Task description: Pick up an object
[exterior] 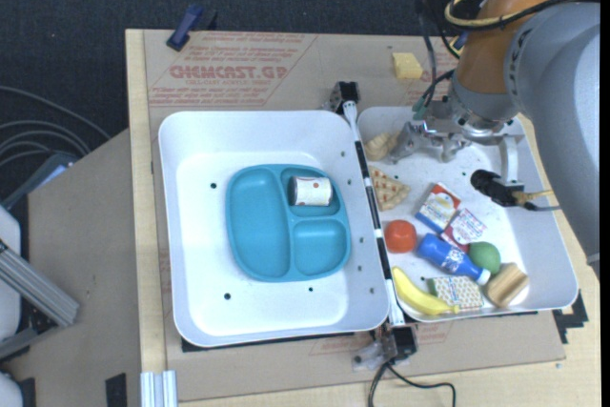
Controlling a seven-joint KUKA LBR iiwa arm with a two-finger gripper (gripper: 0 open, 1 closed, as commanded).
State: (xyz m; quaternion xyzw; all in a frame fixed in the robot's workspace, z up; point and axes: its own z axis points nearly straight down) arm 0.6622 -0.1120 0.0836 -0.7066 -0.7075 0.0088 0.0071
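In the right bin lie one banana, one tomato and one blue bottle. The gripper hangs at the bin's top; its opening cannot be told. One can sits in the blue tray.

Arm cut off by right and top edges. Gripper partly hidden under wrist; finger state unreadable. Far corner of right bin hidden behind arm. Small can in blue tray: label too small to read. Packets in right bin: print illegible. Banana partly overlapped by neighbouring items.
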